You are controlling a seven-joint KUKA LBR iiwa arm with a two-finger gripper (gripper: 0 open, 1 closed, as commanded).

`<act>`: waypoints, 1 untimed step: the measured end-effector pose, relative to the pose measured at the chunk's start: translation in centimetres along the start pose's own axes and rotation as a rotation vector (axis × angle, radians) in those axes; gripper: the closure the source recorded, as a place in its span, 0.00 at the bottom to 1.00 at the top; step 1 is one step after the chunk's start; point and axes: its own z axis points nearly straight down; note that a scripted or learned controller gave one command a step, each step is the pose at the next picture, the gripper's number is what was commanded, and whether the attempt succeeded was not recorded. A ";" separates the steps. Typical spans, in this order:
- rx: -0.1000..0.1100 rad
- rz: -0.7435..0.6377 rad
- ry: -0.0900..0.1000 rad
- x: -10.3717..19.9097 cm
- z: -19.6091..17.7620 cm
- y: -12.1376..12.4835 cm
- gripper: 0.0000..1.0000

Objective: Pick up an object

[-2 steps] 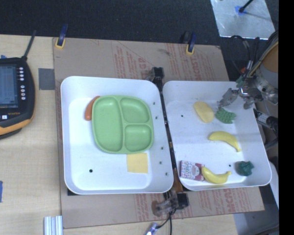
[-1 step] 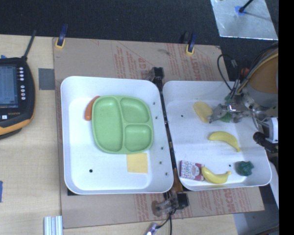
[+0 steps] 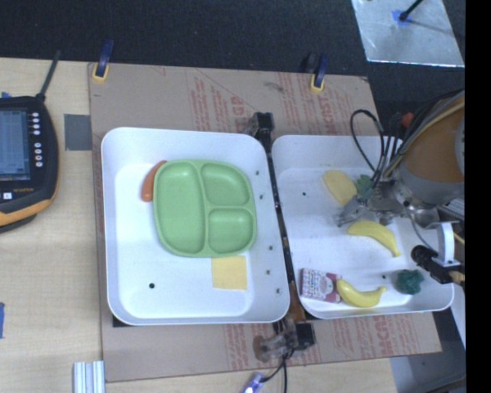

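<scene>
My gripper (image 3: 353, 214) hangs low in the right bin (image 3: 311, 219), reaching in from the right under the grey and orange arm (image 3: 430, 158). It sits just left of a yellow banana (image 3: 377, 235) and below a pale yellow wedge (image 3: 339, 185); I cannot tell whether it touches either. A small green piece (image 3: 365, 185) shows right beside the wrist. Along the front wall of this bin lie a second banana (image 3: 362, 294), a pink and red packet (image 3: 317, 285) and a dark green lump (image 3: 408, 282).
The left bin (image 3: 119, 219) holds a green divided plate (image 3: 204, 207), an orange stick (image 3: 150, 182) at its left edge and a yellow square slice (image 3: 230, 273). A handheld control pad (image 3: 12, 162) lies on the bench at far left. Black cables (image 3: 376, 142) loop above the wrist.
</scene>
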 end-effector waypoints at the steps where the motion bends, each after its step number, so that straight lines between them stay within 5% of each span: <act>1: 0.001 -0.002 -0.001 -0.1 -1.0 0.0 1.00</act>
